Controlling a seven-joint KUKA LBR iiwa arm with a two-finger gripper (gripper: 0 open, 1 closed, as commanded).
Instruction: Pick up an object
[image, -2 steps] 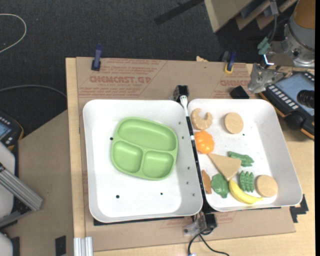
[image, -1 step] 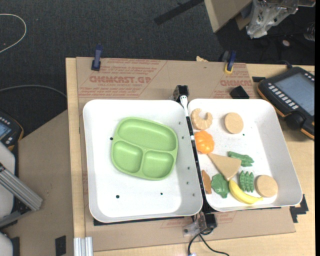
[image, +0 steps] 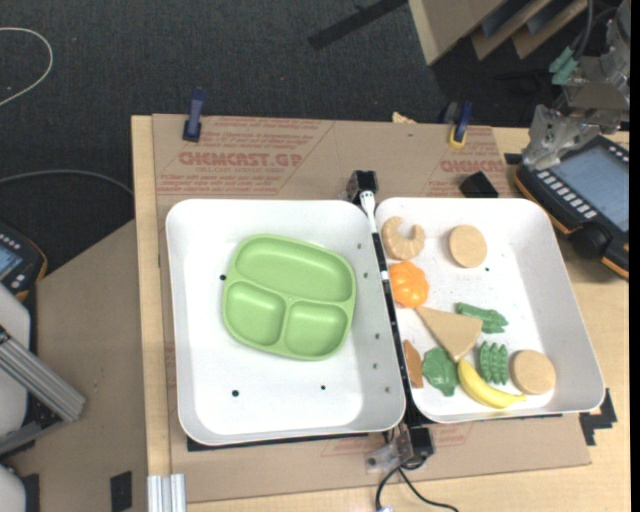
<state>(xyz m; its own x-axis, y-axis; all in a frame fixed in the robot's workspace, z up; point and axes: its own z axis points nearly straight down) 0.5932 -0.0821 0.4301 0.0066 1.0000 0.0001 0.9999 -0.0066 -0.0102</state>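
Note:
The right bin (image: 560, 290) holds several toy foods: a pale croissant (image: 404, 239), a tan disc (image: 467, 246), an orange piece (image: 408, 284), a tan wedge (image: 449, 331), a yellow banana (image: 485, 386), a round cookie (image: 532, 372) and some green pieces (image: 482, 318). In the left bin (image: 195, 330) lies a green divided plate (image: 290, 297). My grey gripper (image: 560, 135) hangs at the top right, beyond the right bin's far corner and well away from the foods. Nothing shows between its tips.
A teach pendant (image: 590, 195) lies just past the right bin's far right corner, under the gripper. A blue clamp (image: 193, 115) and a yellow clamp (image: 460, 125) hold the cardboard base (image: 300, 160) at the back. A black latch (image: 363, 186) sits where the bins meet.

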